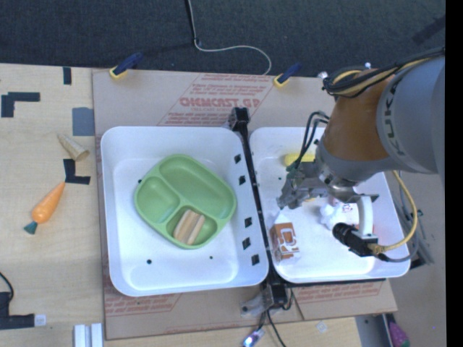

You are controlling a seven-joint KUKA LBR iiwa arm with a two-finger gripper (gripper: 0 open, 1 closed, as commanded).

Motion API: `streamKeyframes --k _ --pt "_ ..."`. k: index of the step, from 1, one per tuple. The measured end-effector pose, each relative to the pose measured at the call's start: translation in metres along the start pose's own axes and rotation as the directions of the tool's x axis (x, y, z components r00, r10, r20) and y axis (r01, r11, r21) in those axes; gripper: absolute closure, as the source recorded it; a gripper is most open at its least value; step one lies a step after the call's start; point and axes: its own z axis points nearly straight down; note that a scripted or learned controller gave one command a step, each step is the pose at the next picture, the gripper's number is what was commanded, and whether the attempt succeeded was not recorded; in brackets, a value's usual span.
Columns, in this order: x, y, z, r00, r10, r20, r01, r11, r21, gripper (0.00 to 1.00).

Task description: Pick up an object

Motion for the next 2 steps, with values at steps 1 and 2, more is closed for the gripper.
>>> streamKeyframes --k 1,2 --pt "0.050 -0.051 -0.119 1.000 -0.001 0.001 0.001 1.000 -0.016 1.00" --pt "0.119 -0.050 -0.202 1.000 -0.004 0.002 0.004 1.000 -0.018 1.00"
